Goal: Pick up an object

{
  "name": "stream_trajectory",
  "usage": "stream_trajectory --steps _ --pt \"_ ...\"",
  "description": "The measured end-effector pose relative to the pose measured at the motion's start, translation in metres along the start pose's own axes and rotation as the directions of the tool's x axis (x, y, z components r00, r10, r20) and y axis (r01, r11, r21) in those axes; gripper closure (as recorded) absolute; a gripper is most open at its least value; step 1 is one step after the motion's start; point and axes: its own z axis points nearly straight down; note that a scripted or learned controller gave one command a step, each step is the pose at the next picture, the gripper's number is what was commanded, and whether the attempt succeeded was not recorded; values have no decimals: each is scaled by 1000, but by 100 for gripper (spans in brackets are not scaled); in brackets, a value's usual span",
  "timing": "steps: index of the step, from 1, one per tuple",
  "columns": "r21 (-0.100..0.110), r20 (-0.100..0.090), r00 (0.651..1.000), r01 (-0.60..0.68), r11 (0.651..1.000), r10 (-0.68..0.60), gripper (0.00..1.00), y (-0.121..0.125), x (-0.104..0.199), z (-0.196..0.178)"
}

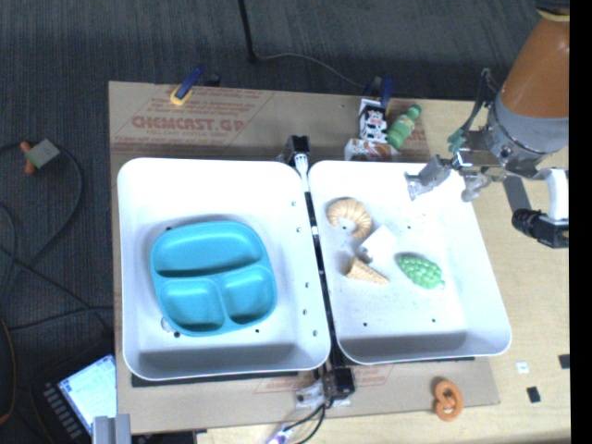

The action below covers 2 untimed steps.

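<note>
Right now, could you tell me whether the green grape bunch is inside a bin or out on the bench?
Inside: the green grape bunch lies on the right bin's floor.

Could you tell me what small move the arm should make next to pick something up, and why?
Probably move the tool down-left toward the green grapes. It sits above the right bin's far right corner, holding nothing, and the grapes lie apart from the croissant and cone, so they look easiest to reach.
</note>
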Motion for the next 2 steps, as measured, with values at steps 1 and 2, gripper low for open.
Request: stream_trajectory --steps 1,2 --pt "3 0 1000 0 1000 0 0 42 0 159" --pt "-9 2 1000 -2 1000 2 0 -17 20 183"
